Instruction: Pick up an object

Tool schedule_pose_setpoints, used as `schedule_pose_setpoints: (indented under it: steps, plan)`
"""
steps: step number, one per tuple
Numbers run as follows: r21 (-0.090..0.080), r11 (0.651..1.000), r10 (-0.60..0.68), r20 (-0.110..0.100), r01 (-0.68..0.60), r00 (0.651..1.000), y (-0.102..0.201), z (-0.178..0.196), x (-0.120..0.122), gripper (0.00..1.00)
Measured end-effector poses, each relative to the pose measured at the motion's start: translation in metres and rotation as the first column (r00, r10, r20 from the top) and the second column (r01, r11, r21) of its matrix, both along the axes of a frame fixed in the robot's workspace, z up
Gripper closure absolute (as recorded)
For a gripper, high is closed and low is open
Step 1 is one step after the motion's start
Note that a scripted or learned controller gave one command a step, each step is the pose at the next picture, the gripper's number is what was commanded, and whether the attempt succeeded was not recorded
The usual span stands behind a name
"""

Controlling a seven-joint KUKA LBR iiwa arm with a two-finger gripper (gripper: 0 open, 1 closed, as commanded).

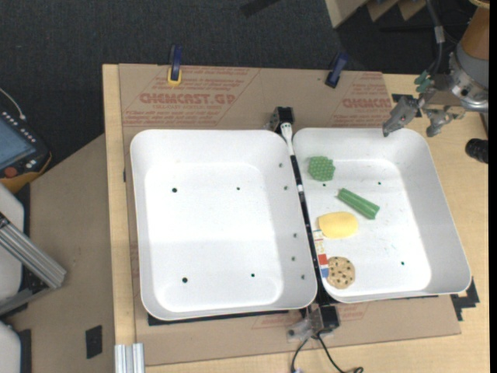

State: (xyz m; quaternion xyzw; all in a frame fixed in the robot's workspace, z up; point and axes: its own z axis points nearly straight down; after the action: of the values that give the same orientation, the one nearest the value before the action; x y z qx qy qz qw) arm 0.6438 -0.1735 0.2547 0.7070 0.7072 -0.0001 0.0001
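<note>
Camera view shows the hand (414,115) hanging over the right bin's (435,208) far corner, fingers spread, pinching nothing. Four small toy foods lie along that bin's left side. The green stick (358,203) looks light, stiff and narrow; gripping across its middle seems surest. The yellow lump (338,224) looks rounder, likelier to slip.

We see a grey arm (474,49) with an orange band above the wrist, a black cable alongside, and grey metal fingers (397,118).
</note>
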Motion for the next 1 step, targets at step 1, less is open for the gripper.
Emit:
schedule_pose_setpoints:
  steps: [1]
  plan:
    - [-0.003,1.000,-0.002,0.006,0.002,1.000,-0.0243,0.0611,-0.0335,0.00]
